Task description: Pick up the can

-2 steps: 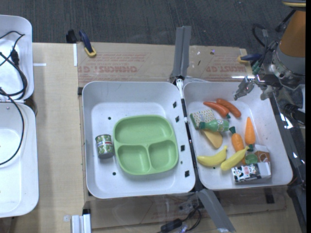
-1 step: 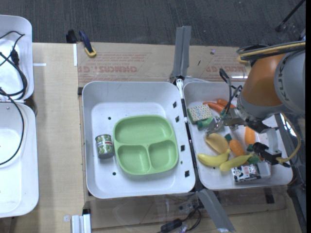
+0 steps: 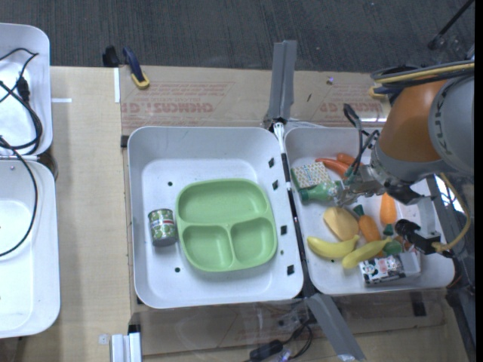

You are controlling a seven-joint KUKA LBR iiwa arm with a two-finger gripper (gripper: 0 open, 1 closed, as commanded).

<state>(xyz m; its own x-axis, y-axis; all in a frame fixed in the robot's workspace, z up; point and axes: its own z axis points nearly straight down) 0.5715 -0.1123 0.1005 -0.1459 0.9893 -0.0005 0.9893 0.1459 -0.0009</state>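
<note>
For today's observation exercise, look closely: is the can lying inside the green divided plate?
No. The can lies on the left bin's white floor, just beside the left edge of the green divided plate.

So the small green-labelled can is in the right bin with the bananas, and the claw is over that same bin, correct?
Not quite. The small green-labelled can stands in the left white bin, beside the green divided plate. The rest holds: the yellow bananas lie in the right white bin, and the claw is over that bin, as the camera view shows.
</note>
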